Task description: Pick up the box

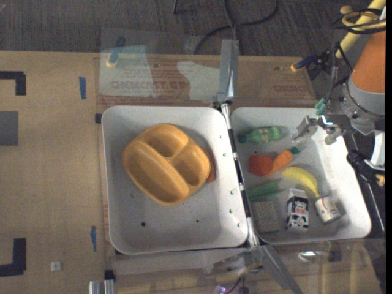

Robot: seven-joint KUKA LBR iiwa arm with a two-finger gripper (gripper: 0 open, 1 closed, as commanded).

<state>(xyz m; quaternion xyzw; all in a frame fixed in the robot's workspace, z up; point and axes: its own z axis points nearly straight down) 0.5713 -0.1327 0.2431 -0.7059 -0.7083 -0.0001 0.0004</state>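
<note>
Two white bins sat side by side on the bench. Left bin (122, 225) held an orange tray (166, 162) w/ three compartments, tilted, near its centre. Right bin (355, 222) held the rest. The box (297, 209) — small carton, white w/ black print — stood at approx 6 o'clock in the right bin, near the front wall. Just beside it at 3 o'clock lay a small cup (327, 209) on its side; at 9 o'clock, a grey speckled block (266, 215). A banana (301, 179) lay at the box's 12 o'clock, close to its top. A green veg (265, 190) sat at its 10 o'clock, w/ a red item (261, 165) and a carrot (282, 160) further up. A green bottle (261, 134) lay on its side at the bin's 11 o'clock.

The gripper (314, 127) hung over the right bin's 1 o'clock corner, well apart from the box — fingers too small and blurred, cannot tell if open or closed. Nothing visible between them. The arm (370, 72) came in from 3 o'clock.
</note>
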